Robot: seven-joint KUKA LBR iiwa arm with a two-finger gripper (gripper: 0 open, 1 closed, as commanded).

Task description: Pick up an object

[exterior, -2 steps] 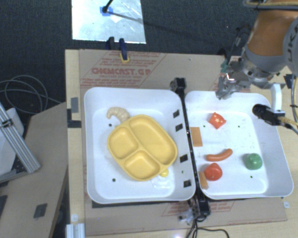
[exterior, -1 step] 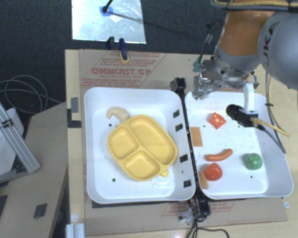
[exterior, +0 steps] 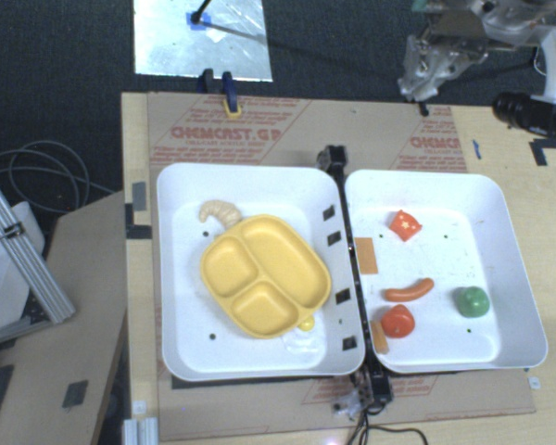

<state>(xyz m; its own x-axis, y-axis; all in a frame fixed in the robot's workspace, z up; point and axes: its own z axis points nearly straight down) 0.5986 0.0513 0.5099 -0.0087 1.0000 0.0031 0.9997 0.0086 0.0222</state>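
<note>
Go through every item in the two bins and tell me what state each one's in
Yellow divided plastic tray: flat in left bin, right way up.
Beige curved piece: beside tray's far edge.
Red strawberry-like toy: loose in right bin.
Orange sausage toy: lying flat.
Red tomato toy: loose.
Green round toy: loose.
Claw: raised behind bins.

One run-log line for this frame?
gripper: above bench, behind right bin | nothing picked | right bin: sausage, tomato, green ball

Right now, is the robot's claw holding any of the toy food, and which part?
Nothing is held. The gripper hangs above the bench behind the right bin, with nothing between its fingers. The sausage lies in that bin.
</note>
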